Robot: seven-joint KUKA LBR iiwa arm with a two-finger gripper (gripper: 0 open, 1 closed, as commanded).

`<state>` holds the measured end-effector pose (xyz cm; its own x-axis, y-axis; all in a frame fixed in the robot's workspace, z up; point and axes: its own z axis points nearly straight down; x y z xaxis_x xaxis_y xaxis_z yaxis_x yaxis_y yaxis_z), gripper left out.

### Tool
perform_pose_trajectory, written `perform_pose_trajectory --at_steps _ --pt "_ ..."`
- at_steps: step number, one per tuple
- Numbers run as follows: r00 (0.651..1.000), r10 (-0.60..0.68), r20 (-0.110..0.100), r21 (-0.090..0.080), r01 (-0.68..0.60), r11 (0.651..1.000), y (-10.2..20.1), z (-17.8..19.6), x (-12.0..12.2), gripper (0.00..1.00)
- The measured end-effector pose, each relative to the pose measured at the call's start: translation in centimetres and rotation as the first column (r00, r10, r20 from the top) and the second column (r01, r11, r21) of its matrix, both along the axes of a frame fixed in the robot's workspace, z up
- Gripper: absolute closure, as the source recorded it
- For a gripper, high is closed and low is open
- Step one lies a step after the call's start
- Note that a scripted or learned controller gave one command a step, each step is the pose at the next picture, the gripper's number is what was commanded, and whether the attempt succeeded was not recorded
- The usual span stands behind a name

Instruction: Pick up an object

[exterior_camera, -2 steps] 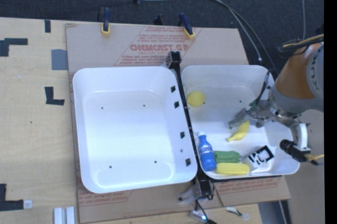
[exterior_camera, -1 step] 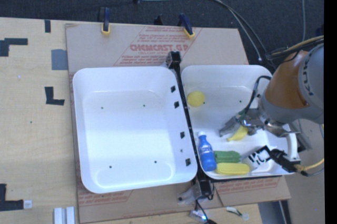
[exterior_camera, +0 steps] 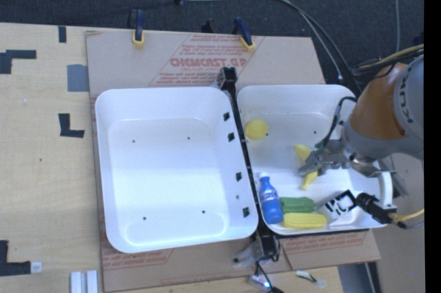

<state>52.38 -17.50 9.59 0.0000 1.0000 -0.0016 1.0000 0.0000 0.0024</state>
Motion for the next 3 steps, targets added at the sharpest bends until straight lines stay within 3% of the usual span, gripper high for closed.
perform_pose_trajectory --at_steps 1,2,3 --pt "1.000 0.008 0.011 0.003 -0.008 1.000 8.8 14.6 -2.1 1.00" --pt "1.000 0.009 -0.008 0.003 -0.009 1.000 19.3 8.6 -3.7 1.00" --pt "0.997 0.079 -0.003 0.001 -0.079 0.997 18.8 8.8 -3.9 1.00"
